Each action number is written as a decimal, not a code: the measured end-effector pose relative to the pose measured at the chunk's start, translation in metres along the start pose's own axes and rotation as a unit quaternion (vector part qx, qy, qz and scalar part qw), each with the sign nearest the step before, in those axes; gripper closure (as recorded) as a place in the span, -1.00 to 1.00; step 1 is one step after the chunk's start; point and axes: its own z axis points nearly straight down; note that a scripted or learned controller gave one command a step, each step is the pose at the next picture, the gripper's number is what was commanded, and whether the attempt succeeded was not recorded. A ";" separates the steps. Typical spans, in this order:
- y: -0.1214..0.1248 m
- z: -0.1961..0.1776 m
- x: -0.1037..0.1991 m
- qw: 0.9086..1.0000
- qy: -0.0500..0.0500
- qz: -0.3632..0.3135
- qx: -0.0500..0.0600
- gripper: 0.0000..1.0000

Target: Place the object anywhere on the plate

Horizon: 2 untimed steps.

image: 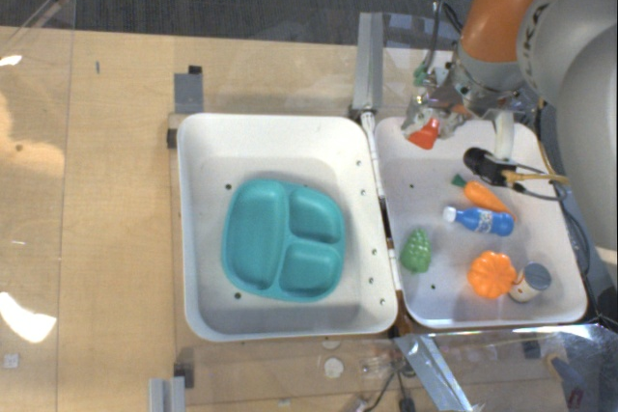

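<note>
- Pinched in the claw [431, 123] above the right bin's [555, 304] far corner: a red-orange object [423, 136].
- Lying in the left bin [198, 207], well apart from the claw: a teal divided plate [284, 238].

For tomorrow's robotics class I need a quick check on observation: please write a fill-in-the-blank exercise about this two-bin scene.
1. The teal plate lies in the ____ bin as the camera sees it.
2. The plate is divided into ____ compartments.
3. The small red object sits at the end effector, above the ____ bin.
4. Beside the orange pumpkin, near the bin's front edge, stands a small ____.

Missing words: left; three; right; jar
</note>
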 end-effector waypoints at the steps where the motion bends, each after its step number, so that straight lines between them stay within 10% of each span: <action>1: -0.049 -0.002 0.088 0.996 0.001 0.086 -0.001 1.00; 2: -0.126 -0.008 0.132 0.997 0.001 0.081 0.002 1.00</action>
